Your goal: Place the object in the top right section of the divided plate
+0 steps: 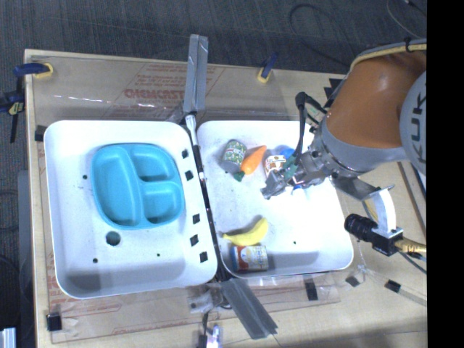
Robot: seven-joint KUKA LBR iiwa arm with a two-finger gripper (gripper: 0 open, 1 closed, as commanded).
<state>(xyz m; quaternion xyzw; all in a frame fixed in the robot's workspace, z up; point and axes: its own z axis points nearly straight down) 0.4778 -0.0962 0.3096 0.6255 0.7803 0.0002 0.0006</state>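
You get even, fairly bright overhead light with a cool cast. The left bin [72,259] shows a soft grey shadow along its lower inner wall, and the right bin [319,249] the same near its bottom edge. The arm [377,107] carries a broad soft sheen on its orange band. The bench [145,78] has faint glare streaks on its clear cover. Detail is soft and grainy throughout; small items look slightly smeared
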